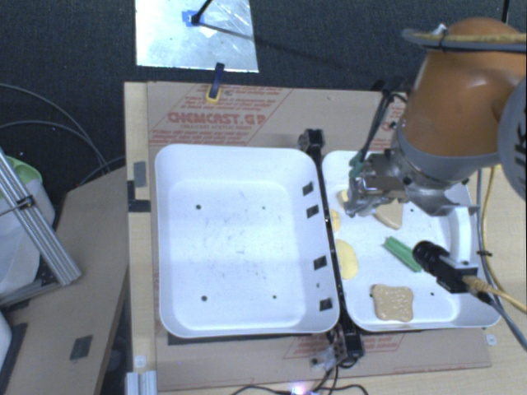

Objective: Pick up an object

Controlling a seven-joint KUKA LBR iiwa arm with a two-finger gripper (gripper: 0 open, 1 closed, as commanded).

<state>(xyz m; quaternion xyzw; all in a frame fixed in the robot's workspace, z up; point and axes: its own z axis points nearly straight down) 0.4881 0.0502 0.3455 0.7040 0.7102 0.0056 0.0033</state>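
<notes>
My gripper [356, 205] hangs low over the back left part of the right bin [428, 319], under the orange band of the arm. A pale wedge-shaped piece [389, 217] lies just to its right, and a small yellowish bit [342, 196] peeks out at its left. Nearer the front lie a yellow round piece [347, 259], a green stick [400, 252] and a tan toast-like piece [392, 302]. Nothing can be seen held in the gripper. The arm hides the back right of that bin.
The left bin [177, 167] stands beside the right one, their rims meeting at a black clipped strip [323, 229]. Both rest on a cardboard sheet [222, 109]. A shiny metal plate [196, 23] lies behind the bench.
</notes>
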